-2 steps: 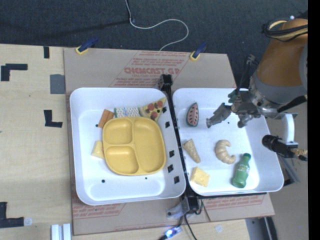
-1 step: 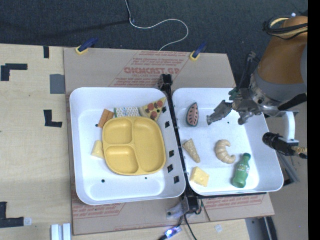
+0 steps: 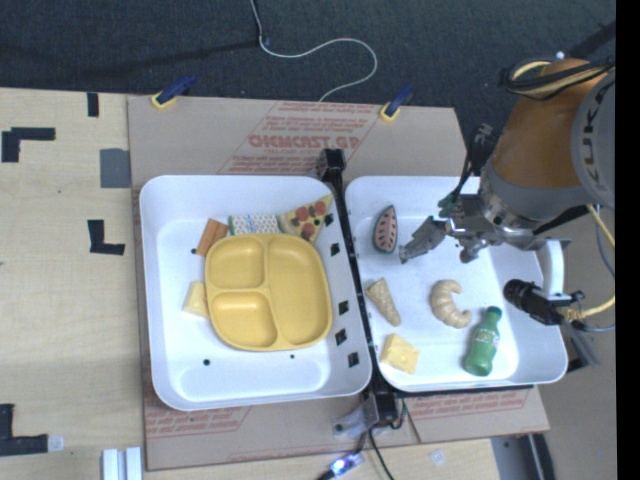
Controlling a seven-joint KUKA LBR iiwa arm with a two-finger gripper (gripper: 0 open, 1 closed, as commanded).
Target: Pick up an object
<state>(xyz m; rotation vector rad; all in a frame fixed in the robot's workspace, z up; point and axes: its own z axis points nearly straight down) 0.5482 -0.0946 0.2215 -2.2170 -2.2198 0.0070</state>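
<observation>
My gripper hangs over the upper middle of the right bin, open, with nothing between its fingers. One dark finger points left toward a watermelon slice; the other is to its right. A croissant lies just below the gripper. Lower right of that stands a green bottle. A pale cheese wedge and a yellow cheese square lie at the bin's left side.
The left bin holds a yellow divided plate, a pizza slice, an orange piece and a cheese piece. A black divider runs between the bins. The arm's body covers the right bin's upper right.
</observation>
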